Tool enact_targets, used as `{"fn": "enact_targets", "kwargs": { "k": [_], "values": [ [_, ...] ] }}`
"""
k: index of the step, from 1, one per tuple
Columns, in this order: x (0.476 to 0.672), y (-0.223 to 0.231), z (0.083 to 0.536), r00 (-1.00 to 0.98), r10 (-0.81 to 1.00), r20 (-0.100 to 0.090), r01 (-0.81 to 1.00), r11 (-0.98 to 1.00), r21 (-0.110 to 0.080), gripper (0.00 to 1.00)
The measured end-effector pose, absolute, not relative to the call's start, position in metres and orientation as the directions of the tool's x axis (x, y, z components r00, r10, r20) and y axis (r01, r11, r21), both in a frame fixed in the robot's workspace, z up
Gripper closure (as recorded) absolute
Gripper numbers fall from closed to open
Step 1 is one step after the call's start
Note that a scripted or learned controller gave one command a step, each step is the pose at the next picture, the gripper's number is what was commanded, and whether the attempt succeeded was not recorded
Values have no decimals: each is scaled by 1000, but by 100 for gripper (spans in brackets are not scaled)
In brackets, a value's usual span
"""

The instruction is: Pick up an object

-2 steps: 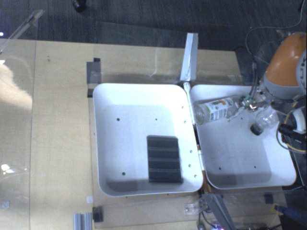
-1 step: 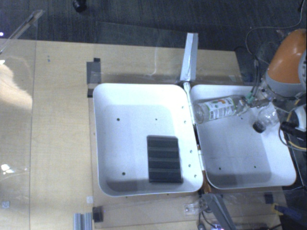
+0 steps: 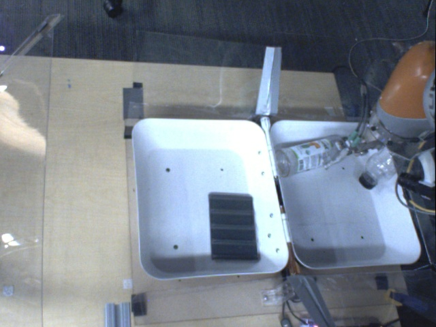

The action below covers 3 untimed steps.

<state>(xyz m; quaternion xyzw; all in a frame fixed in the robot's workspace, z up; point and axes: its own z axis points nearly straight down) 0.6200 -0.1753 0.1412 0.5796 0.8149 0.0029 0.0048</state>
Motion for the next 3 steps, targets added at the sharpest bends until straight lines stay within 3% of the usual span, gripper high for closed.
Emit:
{"fn": "enact_targets", "kwargs": {
  "k": [1, 2, 3],
  "values": [
    [628, -168, 125, -413, 911, -15, 911, 413, 0, 0],
    [635, -205, 125, -469, 883, 6, 883, 469, -5, 0],
    [661, -189, 109, -511, 860, -1, 860, 511, -17, 0]
  ]
}}
